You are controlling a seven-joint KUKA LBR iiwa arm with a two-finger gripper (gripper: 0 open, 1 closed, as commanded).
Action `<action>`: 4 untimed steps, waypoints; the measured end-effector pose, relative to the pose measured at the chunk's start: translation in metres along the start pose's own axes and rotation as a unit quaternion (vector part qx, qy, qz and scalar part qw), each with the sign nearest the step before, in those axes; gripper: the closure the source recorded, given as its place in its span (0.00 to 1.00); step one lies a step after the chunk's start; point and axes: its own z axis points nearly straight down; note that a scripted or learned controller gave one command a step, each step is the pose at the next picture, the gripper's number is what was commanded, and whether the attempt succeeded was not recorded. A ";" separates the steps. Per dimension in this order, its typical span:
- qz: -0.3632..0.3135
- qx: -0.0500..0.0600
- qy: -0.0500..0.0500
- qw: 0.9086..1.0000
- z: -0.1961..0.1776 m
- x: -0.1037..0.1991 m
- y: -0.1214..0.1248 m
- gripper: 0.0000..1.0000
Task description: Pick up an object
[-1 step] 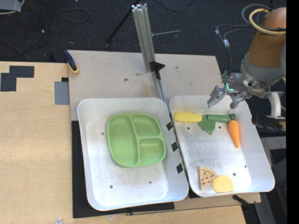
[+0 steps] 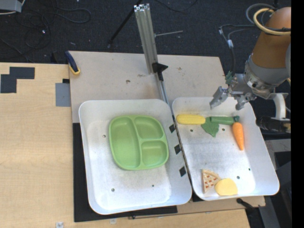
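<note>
The gripper hangs over the right bin's far edge, fingers spread apart with nothing between them. In that bin lie a smooth orange carrot, a yellow corn cob with a green husk, a pizza slice and a yellow lump. A glossy green divided plate sits in the left bin.

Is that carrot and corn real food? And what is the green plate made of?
Probably toys. The carrot looks like smooth plastic: one even orange, no roots or marks. The corn is plain yellow with a soft sheen, so likely plastic too. The green plate looks like moulded plastic, matte, with three neat pressed-in sections.
</note>
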 end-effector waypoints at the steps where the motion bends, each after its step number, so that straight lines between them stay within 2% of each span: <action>1: 0.000 0.004 0.001 1.000 0.064 0.006 -0.001 0.00; 2: 0.001 0.004 0.001 1.000 0.128 0.009 -0.002 0.00; 3: 0.001 -0.002 -0.001 1.000 0.170 0.009 0.000 0.00; 4: 0.001 -0.004 0.000 1.000 0.157 0.009 0.002 1.00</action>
